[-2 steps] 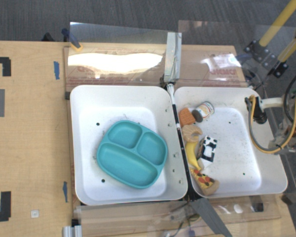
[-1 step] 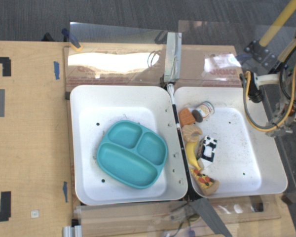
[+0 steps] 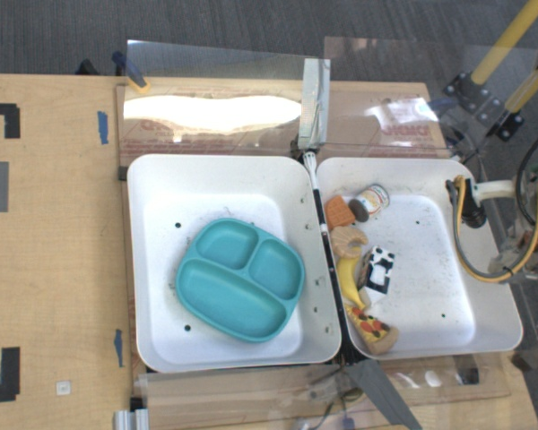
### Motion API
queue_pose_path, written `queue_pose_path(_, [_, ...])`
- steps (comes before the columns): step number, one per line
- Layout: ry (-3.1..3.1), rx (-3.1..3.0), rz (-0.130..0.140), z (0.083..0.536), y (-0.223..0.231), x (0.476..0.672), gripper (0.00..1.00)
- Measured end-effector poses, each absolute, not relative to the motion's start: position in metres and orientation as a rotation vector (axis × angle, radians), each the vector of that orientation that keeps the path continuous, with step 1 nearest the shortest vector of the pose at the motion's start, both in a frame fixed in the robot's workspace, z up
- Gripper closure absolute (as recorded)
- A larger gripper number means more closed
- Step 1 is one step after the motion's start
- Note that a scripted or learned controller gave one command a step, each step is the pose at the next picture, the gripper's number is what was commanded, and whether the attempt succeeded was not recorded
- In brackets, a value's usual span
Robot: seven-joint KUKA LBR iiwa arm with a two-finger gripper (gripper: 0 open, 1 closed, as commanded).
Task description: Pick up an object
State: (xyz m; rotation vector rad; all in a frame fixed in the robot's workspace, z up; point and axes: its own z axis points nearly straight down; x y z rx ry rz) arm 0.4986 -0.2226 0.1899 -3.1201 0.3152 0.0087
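— Firstly, left bin [image 3: 152,186]?
— Teal divided plate [image 3: 240,280], lying flat at its middle.
— Right bin [image 3: 430,276]?
— Pickable items crowd its left edge: orange block [image 3: 339,210] beside small can [image 3: 370,201] at the far end, banana [image 3: 348,276] touching black-and-white toy [image 3: 379,270] nearer.

I see the worktop [image 3: 54,267], bare light wood across the left of the frame, with black tape marks near its left edge and short blue tape strips [image 3: 102,126]. Two shallow white bins sit directly on it, touching side by side: the left bin [image 3: 152,240] mid-frame, the right bin [image 3: 448,303] toward the right.
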Motion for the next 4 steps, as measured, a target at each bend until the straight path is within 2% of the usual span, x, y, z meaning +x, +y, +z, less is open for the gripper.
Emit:
queue_pose_path(1, [0.307, -3.122, -0.007, 0.248, -0.189, 0.536, 1.0])
queue_pose_path(2, [0.314, -3.122, 0.008, 0.214, -0.205, 0.494, 1.0])
queue_pose_path(4, [0.309, -3.113, 0.003, 0.234, -0.199, 0.497, 1.0])
